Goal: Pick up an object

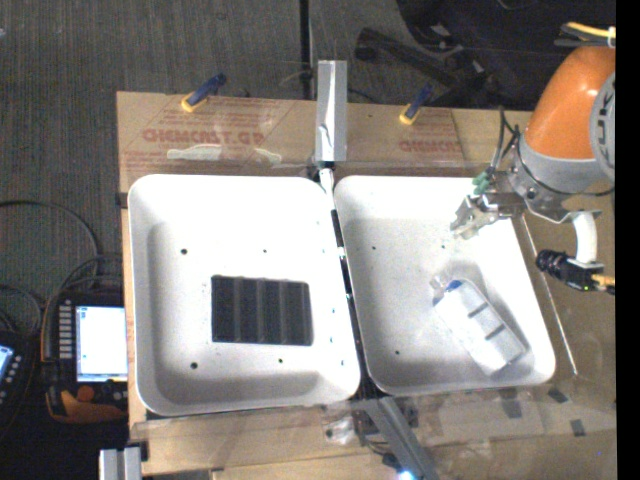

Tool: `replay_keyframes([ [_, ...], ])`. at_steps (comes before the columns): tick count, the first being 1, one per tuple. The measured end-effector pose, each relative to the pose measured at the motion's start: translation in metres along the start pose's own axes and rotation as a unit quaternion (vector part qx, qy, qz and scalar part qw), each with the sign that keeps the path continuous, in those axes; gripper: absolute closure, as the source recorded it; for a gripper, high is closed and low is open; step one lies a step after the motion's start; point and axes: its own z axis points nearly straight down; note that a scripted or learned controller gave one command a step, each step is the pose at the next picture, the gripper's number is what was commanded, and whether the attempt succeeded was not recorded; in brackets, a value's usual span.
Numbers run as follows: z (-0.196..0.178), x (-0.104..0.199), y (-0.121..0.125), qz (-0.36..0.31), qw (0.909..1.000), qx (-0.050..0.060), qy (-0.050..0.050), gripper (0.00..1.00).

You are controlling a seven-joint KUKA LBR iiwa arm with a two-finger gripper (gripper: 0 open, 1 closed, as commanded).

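Reaching in from the right, the arm [575, 118] hangs its gripper [470, 218] over the upper right part of the right bin [400, 208], near the back rim. Whether the gripper is wide or narrow cannot be told from this slant, and nothing shows between its tips. A clear plastic bottle [478, 323] lies on its side in the same bin, toward the front right corner, its capped end pointing up and left toward the middle of the bin. The gripper is apart from the bottle, above it in the view and nearer the back wall. In the left bin [160, 268] a dark ribbed tray [261, 310] lies flat near the middle, its long side running left to right. The two bins sit touching along their inner walls, on a brown board [250, 133] held by two blue-and-yellow clamps [203, 92] at the back edge. A handheld controller [95, 343] with a lit screen rests on the floor beside the left bin.
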Motion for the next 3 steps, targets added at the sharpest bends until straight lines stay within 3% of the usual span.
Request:
replay_keyframes([
  [1, 0.108, -0.025, -0.034, -0.022, 0.9998, 0.0, 0.001, 0.0],
  [2, 0.111, -0.013, -0.045, -0.085, 0.9963, -0.01, -0.006, 0.0],
  [3, 0.11, 0.01, -0.052, -0.129, 0.9915, -0.01, -0.007, 0.0],
])
